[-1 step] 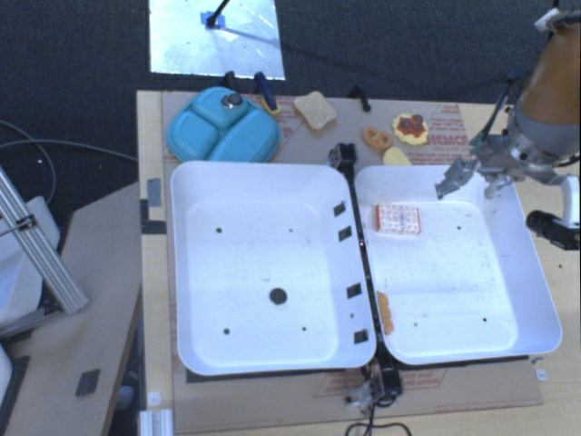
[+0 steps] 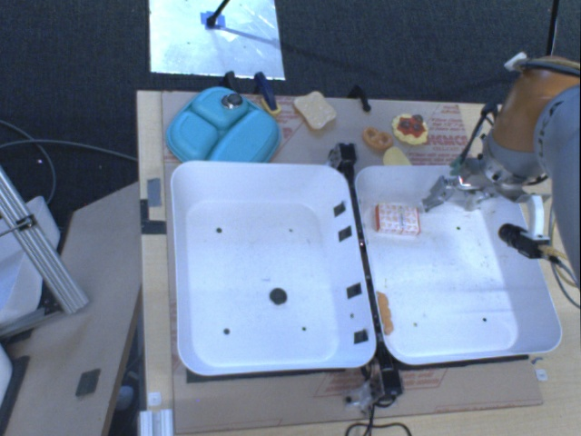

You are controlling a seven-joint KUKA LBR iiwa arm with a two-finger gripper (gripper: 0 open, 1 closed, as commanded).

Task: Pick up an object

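Two white bins side by side on a bench. Left bin [image 2: 263, 189] holds one small dark disc [image 2: 278, 295], a bit below its centre, toward 6 o'clock. Right bin [image 2: 472, 334] holds a small box [image 2: 398, 219], white with red print, lying flat in the 10 o'clock part of the bin floor, near the divider. An orange piece [image 2: 385, 312] lies along the right bin's left wall at about 8 o'clock, touching or almost touching the wall; can't tell which.

Arm [image 2: 536, 116] comes in from 3 o'clock, orange band up top. Gripper [image 2: 438, 194] hangs over the right bin's upper part, at 12 to 1 o'clock of the bin, tips aimed toward 9 o'clock. It sits just beside the box, at the box's 2 o'clock, apart from it. Nothing visible between the tips; whether the pincer is spread or pressed together, can't tell, too small and blurred.

Behind the bins at 12 o'clock, on the bench: a blue tray [image 2: 222, 127] at 11 o'clock of the left bin, a toast slice [image 2: 314, 110] right of it, a small orange piece [image 2: 377, 138], a round yellow-red toy [image 2: 410, 128], a pale yellow piece [image 2: 395, 157] touching the right bin's rim. A black clip row [image 2: 348, 234] runs down the seam between bins.
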